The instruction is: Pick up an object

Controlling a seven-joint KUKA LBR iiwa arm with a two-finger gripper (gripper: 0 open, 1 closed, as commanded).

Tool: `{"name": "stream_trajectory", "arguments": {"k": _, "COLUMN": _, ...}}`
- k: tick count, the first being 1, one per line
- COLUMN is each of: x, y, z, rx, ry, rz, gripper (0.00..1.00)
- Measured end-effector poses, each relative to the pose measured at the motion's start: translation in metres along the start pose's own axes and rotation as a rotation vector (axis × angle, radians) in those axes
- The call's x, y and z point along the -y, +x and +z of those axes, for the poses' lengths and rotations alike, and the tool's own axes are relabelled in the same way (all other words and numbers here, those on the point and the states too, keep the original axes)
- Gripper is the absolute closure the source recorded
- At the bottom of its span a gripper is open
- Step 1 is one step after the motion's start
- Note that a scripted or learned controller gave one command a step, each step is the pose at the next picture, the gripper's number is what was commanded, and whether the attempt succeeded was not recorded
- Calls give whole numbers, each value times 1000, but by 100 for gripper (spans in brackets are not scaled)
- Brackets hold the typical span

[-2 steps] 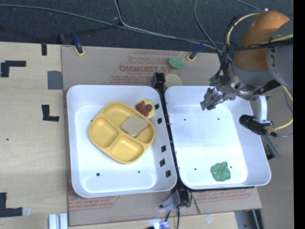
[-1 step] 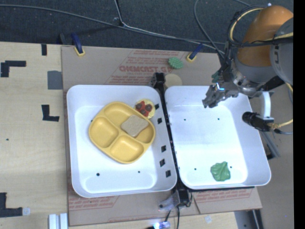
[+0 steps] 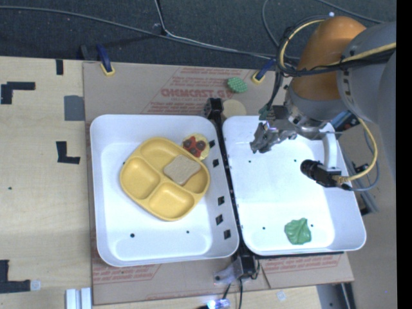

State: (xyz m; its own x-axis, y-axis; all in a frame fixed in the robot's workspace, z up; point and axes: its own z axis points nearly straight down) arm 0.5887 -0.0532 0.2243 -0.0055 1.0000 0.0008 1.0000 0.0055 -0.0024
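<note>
Your gripper (image 3: 259, 144) over the right bin (image 3: 257, 230), grip state impossible to tell, green leaf (image 3: 298, 230) lying near the front, yellow plate (image 3: 166, 177) in the left bin (image 3: 106, 192)

arm (image 3: 360, 50) cut off at right edge; pincer (image 3: 261, 141) finger gap too small to tell

Smooth white plastic bins (image 3: 109, 237), glossy yellow plastic divided plate (image 3: 138, 176), matt brown cardboard sheet (image 3: 161, 85), pale wood-look bench (image 3: 38, 205), orange glossy arm band (image 3: 331, 40)

Green leaf (image 3: 297, 230), right bin's near corner
</note>
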Motion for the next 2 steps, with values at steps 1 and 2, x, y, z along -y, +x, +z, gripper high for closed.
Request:
{"name": "stream_trajectory", "arguments": {"k": 1, "x": 9, "y": 59, "z": -8, "rx": -1, "ry": 0, "rz": -2, "gripper": 100}}
{"name": "stream_trajectory", "arguments": {"k": 2, "x": 25, "y": 113, "z": -4, "rx": 0, "ry": 1, "rz": -1, "gripper": 100}}
